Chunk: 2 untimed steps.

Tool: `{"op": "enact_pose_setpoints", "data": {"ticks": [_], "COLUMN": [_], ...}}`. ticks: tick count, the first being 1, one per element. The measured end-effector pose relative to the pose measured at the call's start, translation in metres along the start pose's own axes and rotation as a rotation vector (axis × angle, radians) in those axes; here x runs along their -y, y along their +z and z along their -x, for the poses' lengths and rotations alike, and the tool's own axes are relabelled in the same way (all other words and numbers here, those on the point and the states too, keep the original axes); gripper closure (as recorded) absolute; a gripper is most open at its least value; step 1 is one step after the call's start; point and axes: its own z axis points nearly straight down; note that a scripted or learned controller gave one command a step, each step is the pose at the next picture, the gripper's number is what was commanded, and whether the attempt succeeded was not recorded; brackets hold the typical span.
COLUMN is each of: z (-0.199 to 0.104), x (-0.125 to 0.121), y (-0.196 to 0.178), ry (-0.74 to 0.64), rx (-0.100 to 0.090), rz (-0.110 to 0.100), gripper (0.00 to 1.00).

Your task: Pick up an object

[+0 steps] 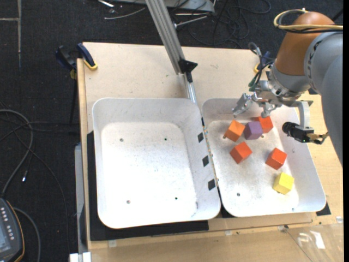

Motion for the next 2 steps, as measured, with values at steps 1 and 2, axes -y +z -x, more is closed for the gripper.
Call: {"op": "enact_pose_setpoints", "data": {"ticks": [1,2], "z": [0.062,0.024], "x": [0.024,-0.012], "y": [0.001,0.039], "ry": [0.005,-0.001], "rx": [0.0,0.002], "rz": [-0.01,0.011], "gripper": [0.0,0.0]}}
